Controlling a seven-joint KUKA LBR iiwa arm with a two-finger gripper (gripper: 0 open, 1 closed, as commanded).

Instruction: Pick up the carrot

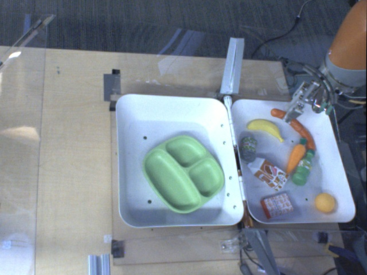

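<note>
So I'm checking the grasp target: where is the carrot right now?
The carrot lies in the right bin, toward its right side, just left of the green bottle and below the banana.

Gripper [297, 105] hung over right bin [342, 171], at its 12 o'clock end, just above red sausage-like piece [295, 122]. Carrot [296, 155] lay mid-bin, tilted, touching green bottle [303, 169] at its 4 o'clock. Banana [266, 128] at carrot's 10 o'clock. Orange fruit [325, 202] near 5 o'clock corner. Left bin [132, 153] held green divided plate [183, 172].
</note>
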